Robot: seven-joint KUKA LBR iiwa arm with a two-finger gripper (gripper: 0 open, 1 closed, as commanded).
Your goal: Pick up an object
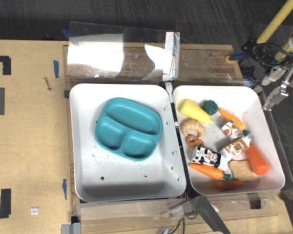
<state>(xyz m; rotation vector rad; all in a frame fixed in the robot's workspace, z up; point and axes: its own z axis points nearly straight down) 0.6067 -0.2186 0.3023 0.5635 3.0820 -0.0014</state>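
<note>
The right white bin (263,112) holds several toy foods. A yellow banana-like piece (195,111) lies at its back left beside a dark green item (211,106). A tan ring-shaped pastry (193,128) sits below them. An orange carrot (232,118) and an orange-and-white can (231,129) lie mid-bin. Toward the front are a black-and-white carton (206,156), a second carrot (208,171), a bread slice (241,169) and an orange bottle (258,161). The left bin (83,169) carries a teal divided plate (129,128).
A clear plastic panel (122,57) with a metal bracket (170,55) stands behind the bins. Cables and grey hardware (276,79) sit off the right bin's back right corner. The wooden bench (27,130) extends to the left.
</note>
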